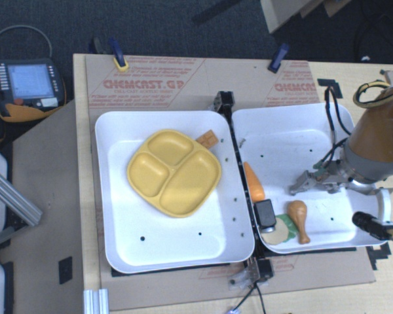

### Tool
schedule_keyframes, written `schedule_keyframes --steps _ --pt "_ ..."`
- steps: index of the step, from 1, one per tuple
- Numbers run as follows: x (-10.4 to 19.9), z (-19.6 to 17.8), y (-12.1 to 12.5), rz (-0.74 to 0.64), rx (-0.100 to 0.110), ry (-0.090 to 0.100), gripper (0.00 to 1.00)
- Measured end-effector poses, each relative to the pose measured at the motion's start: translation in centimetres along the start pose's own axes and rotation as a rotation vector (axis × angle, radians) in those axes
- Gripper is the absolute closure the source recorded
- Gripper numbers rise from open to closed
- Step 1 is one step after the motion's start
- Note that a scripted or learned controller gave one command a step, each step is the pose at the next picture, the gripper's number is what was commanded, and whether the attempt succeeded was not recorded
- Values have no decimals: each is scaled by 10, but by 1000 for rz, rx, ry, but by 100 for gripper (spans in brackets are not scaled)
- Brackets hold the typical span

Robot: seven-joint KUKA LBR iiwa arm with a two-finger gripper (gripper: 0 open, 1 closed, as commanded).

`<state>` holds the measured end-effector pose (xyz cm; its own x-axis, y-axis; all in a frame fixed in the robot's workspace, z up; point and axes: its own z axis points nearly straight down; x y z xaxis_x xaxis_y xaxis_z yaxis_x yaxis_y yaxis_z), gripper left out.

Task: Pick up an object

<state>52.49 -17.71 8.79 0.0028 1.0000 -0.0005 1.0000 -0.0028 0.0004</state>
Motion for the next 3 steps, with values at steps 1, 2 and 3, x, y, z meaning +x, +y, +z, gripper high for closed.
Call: schedule_keyframes --steps 1,2,3 --pt "2 -17 5 -4 -15 1 100" --pt "-5 -67 13 -3 0 0 100" --pt "-10 -130 14 -4 -8 -3 100"
